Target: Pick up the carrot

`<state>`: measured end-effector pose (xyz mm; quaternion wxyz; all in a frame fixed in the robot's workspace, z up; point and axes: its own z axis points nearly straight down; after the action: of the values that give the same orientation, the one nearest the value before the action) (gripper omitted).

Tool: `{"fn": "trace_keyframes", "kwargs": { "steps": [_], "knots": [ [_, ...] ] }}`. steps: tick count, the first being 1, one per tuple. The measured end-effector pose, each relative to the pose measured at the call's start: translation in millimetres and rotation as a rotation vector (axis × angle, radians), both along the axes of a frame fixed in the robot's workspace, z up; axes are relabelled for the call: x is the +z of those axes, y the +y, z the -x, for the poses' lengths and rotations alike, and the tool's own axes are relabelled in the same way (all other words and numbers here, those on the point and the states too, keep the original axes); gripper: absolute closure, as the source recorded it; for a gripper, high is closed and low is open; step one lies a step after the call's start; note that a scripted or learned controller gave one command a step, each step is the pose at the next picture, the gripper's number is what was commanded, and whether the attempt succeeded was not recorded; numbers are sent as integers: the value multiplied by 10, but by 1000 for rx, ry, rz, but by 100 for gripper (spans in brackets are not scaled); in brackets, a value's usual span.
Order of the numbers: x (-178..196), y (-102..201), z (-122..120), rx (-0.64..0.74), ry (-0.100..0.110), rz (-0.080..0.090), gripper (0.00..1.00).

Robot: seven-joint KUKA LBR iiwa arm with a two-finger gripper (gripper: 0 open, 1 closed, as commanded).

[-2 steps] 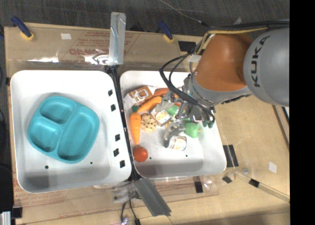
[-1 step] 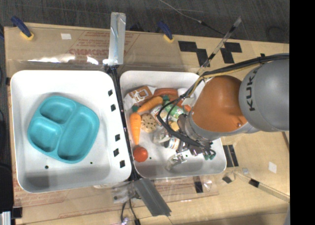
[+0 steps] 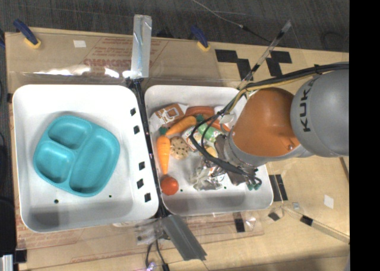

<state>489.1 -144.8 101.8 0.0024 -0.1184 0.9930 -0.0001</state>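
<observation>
Carrot orientation, right bin.
We see the long orange tapered carrot (image 3: pixel 162 153) lying upright in view, beside the left wall; tool (image 3: pixel 209 176) state indeterminable.

A teal divided tray (image 3: pixel 76 154) lies in the left bin (image 3: pixel 24 145) (a tomato (image 3: pixel 169 185) sits in the right one).

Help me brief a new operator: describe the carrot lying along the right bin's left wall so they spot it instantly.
Find the right bin. Against its left wall lies the carrot, lengthwise above a red tomato. It is plain orange and tapered, unlike the other carrot lying slantwise further up.
</observation>
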Motion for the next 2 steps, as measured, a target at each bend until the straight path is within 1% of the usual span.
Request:
{"fn": "trace_keyframes", "kwargs": {
  "steps": [1,2],
  "knots": [
    [1519,-98,-531,-236,-7,2,100],
    [2102,-256,40,-409,-2,2,100]
  ]
}}
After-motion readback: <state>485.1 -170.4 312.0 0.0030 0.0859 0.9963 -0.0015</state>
